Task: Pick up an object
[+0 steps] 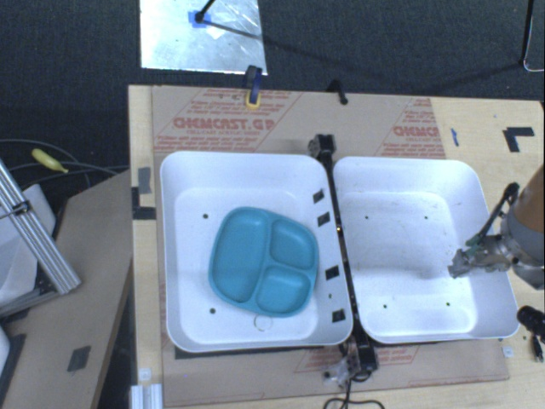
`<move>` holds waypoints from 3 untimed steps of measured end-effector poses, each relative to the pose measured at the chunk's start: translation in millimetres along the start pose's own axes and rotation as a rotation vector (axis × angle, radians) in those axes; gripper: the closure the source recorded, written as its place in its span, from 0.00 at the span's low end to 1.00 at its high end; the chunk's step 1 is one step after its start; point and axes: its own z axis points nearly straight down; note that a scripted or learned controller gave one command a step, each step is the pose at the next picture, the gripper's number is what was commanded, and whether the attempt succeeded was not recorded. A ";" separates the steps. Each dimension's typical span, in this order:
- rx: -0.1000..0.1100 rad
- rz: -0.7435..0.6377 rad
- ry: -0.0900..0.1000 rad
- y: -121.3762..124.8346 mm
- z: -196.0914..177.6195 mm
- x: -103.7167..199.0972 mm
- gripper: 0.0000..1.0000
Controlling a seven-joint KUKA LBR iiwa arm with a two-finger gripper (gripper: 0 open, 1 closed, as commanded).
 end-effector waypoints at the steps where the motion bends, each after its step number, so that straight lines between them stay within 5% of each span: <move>1: 0.000 -0.007 0.002 89.3 50.1 28.2 1.00; 2: 0.010 0.009 0.003 -6.3 48.0 -2.3 1.00; 3: -0.007 -0.006 -0.001 88.1 12.8 7.0 1.00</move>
